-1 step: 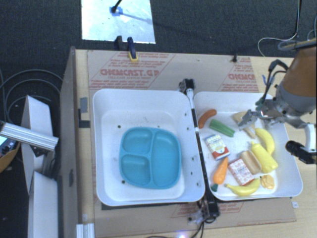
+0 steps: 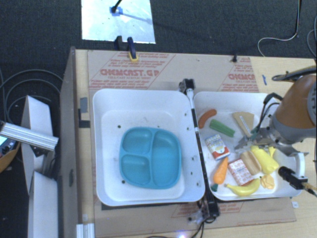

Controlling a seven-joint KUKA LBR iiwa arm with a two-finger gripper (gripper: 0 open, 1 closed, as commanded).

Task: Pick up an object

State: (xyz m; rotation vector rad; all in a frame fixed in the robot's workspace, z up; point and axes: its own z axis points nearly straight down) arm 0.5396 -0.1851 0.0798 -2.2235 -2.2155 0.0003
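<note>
Arm enters from the right, orange band visible, wrist over the right bin. Gripper sits low among the toy food, near the bin's middle-right. Its tips are dark and blurred against the clutter; cannot tell how wide the pincer stands or whether anything sits between its tips. It looks to be touching or just above the yellow piece and the hot dog bun, just beside the tan wedge.

Other items in the right bin: red sausage top left, green block just below it, small carton mid-left, carrot beneath, red-and-white packet, banana along the near wall, orange-yellow piece at the near right.

Left bin holds a blue divided tray, lying flat, roughly centred.
</note>
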